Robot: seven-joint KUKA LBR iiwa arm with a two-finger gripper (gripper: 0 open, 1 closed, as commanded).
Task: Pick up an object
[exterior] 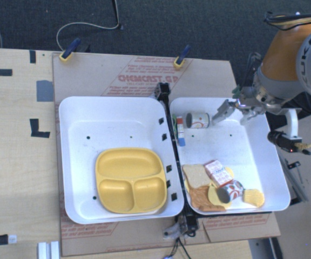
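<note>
Your fingers (232,112) hover spread at the right bin's (263,144) far edge, pinching nothing. Just to their left lies a small white can (197,120) on its side, close but apart. Nearer you from the fingers, a pile of toy food (220,186) sits at the bin's front. A yellow divided plate (130,179) fills the left bin (74,128).

divided plate (131,179) in left bin (72,123)
</note>
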